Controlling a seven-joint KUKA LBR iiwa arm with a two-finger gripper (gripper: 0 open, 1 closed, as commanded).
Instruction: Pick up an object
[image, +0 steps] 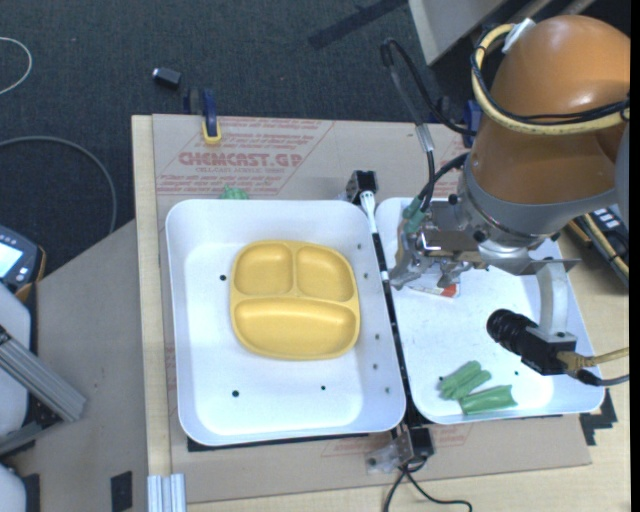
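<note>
**Fig. — Arm over the R bin, tool low near its back-left corner**

Overhead slant view. Desk (560, 455) carries a brown cardboard sheet (250, 150), w/ two shallow white bins side by side on it, rims touching along the centre line. A blue clamp (210, 115) grips the sheet's far edge.

(a) Left bin (180, 300): one yellow plate (295, 300), three compartments, lying flat approx. mid-bin, apart from all four walls.

(b) Right bin (440, 340): two green pods (476, 388) lie close together in the near part of the bin, roughly parallel, both flat on the bin floor. A small red-and-white item (446, 289) lies farther back, just beside the tool and partly hidden by it.

(c) Arm (545, 120): enters from the view's R; orange band and grey wrist cover the back-right part of the right bin. Tool (425, 265) sits low over the bin's back-left area, next to the shared rim. How wide it stands can't be told: wrist and metal parts hide it. Nothing is seen held in it. Green pods are well apart from the tool, nearer the front; the yellow plate is across the rim, in the other bin.
</note>
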